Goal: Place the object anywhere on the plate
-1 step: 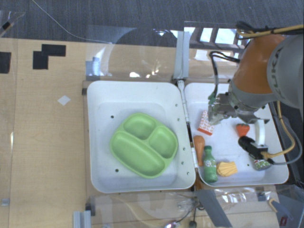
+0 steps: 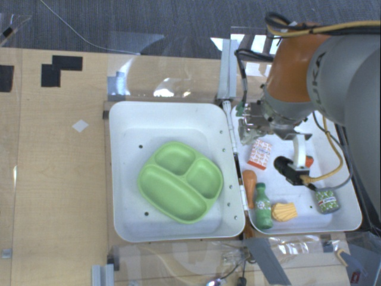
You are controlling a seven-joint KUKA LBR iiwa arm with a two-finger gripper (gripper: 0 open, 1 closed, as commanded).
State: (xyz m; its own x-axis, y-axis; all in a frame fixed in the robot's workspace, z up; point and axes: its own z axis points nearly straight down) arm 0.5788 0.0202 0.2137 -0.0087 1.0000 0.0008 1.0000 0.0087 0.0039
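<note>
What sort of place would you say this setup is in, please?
Probably a robotics lab pick-and-place bench: a grey and orange arm over two white bins, a green divided plate, and toy food.

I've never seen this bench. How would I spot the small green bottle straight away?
Find the right white bin, the one under the grey and orange arm. Along its near edge, by the wall shared with the left bin, lies the green bottle. An orange carrot lies just behind it and a yellow corn cob beside it; it alone is green with an orange cap.

claw [image 2: 257, 126]: fingers masked by wrist, state unreadable | arm [image 2: 333, 70]: cut off at right edge | right bin [image 2: 351, 219]: upper part hidden under arm | small packet [image 2: 259, 153]: print too small to read
</note>
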